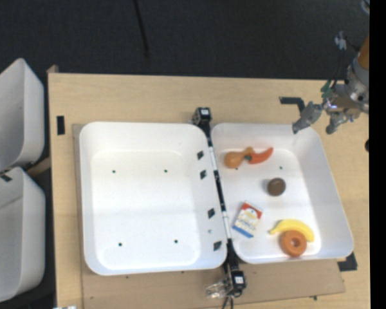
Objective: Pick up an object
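The right bin [326, 172] holds several small items: an orange pear-shaped toy [233, 159] touching a red chili pepper [261, 155], a brown ball [276, 186], a small white, red and blue carton [248, 220], a yellow banana [295, 226] and an orange ring [293, 243] against the banana. My gripper [318, 120] hovers over the far right corner of that bin, above the bench and apart from every item. Its two fingers are spread open, with nothing between them.
The left bin [141, 192] sits beside the right one, with a black-clipped divider [213, 185] between them. A black bracket [291, 101] lies on the wooden bench behind the right bin. White moulded shapes [9, 172] stand off the bench's left edge.
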Motion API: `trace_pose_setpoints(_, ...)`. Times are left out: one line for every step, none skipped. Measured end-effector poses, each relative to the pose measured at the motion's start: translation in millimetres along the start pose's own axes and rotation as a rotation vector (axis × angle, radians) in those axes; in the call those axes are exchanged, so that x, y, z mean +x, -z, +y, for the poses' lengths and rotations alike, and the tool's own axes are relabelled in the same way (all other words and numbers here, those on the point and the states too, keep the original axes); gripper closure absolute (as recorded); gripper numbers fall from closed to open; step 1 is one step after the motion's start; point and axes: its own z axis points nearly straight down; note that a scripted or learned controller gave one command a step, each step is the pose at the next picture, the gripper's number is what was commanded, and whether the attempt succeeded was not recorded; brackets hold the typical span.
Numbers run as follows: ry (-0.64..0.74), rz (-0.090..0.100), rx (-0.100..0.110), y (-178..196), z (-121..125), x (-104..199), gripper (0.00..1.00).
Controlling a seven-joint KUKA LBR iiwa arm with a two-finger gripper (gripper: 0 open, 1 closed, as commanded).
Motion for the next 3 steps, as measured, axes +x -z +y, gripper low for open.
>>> trace_pose_setpoints(0.008, 0.006, 0.013, -119, -20, 92, 0.00)
trace_pose_setpoints(0.004, 0.001, 0.000, -103, -13, 107, 0.00)
trace_pose_setpoints(-0.002, -0.001, 0.005, -145, -36, 87, 0.00)
